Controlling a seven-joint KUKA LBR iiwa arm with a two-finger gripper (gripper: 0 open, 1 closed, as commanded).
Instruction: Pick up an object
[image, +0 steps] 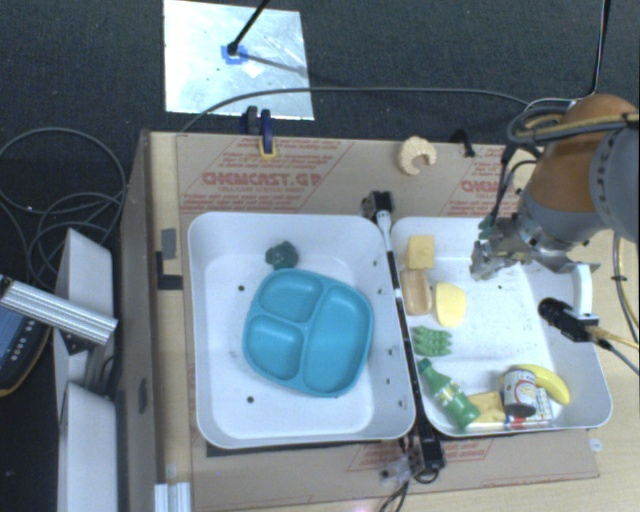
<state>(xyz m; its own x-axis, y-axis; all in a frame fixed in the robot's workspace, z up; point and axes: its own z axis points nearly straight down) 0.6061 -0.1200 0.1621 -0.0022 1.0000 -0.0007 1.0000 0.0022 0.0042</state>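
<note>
Camera view: gripper (487, 262) sits low over the right bin (600, 405), at its far end, on the side the arm (575, 185) comes in from. It points down at bare bin floor. Can't tell its opening from this angle, and nothing is visibly held.

Pickable stuff, relative to the gripper:
- yellow block (421, 252): level with it, off to the image-left, by the bin's left wall.
- tan roll (415, 292): just below that block, same wall.
- pale yellow piece (450, 305): closest item, below-left of the gripper, touching the roll, apart from the gripper.
- green leafy toy (432, 340): further down the same side.
- green bottle (448, 395): well below-left, lying tilted at the near end.
- can (520, 392) and banana (548, 382): well below the gripper in the near corner, touching each other.
- flat yellow slab (487, 403): between bottle and can.

Left bin (215, 425), well to the gripper's image-left: blue divided plate (305, 335) with a dark green lump (282, 255) at its far edge.

Beige lump (417, 154) lies on the bench (300, 175) outside the bins, above-left of the gripper.
</note>
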